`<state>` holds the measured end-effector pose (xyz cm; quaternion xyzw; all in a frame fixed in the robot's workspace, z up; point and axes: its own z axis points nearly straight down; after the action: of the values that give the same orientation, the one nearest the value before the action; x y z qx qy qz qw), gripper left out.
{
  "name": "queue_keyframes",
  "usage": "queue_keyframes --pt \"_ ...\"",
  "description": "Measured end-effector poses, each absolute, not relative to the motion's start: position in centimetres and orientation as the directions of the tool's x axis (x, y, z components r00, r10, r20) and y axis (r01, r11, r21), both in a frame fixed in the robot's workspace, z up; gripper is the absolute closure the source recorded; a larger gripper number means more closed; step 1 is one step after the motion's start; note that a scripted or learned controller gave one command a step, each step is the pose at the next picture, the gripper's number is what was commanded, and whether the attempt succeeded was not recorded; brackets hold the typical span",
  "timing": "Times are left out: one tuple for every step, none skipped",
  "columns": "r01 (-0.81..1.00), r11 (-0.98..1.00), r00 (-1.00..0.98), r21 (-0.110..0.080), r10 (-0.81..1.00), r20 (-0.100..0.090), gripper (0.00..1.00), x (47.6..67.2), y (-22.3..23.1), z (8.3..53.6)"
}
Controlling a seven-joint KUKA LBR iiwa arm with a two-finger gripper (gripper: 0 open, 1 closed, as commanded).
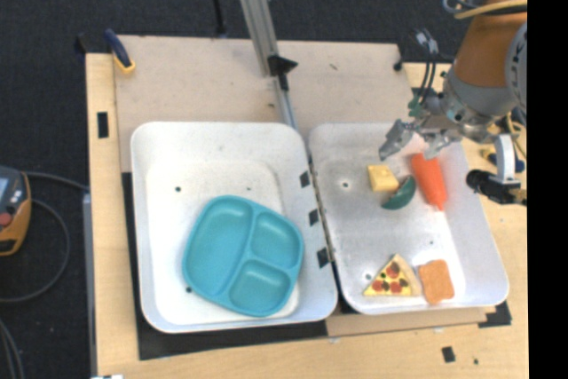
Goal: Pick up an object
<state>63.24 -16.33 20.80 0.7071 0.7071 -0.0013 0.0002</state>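
Bench: tan wooden bench top (pixel 204 84) on a dark floor, with two shallow white bins sitting side by side on it. A grey metal post (pixel 257 4) leans up behind them and a blue-and-yellow clamp (pixel 118 51) grips the back left corner.
Left bin: the left bin (pixel 160 155) holds just one thing — a teal divided plate (pixel 243 255) with three compartments, lying flat toward the front.
Right bin: the right bin (pixel 461 253) has the toy food. A yellow cheese block (pixel 383 179) sits near the back, a dark green curved piece (pixel 399 193) is touching its right side, and an orange carrot (pixel 429 179) lies just beside that, pointing front to back. Up front there's a pizza slice (pixel 391 278) with an orange bread-like piece (pixel 436 280) right next to it.
Arm: comes in from the right, orange band above the wrist.
Gripper: the gripper (pixel 415 140) hangs over the back of the right bin, fingers spread wide, nothing between them.
Closest pickable stuff: the carrot's top end is right under the right-hand finger, and the cheese block is near the left-hand one — slightly toward the front of both.
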Motion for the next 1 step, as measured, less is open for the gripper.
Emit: queue_keyframes --pt "1.000 -0.001 0.001 -0.002 1.000 -0.002 0.00 64.03 -17.01 15.73"
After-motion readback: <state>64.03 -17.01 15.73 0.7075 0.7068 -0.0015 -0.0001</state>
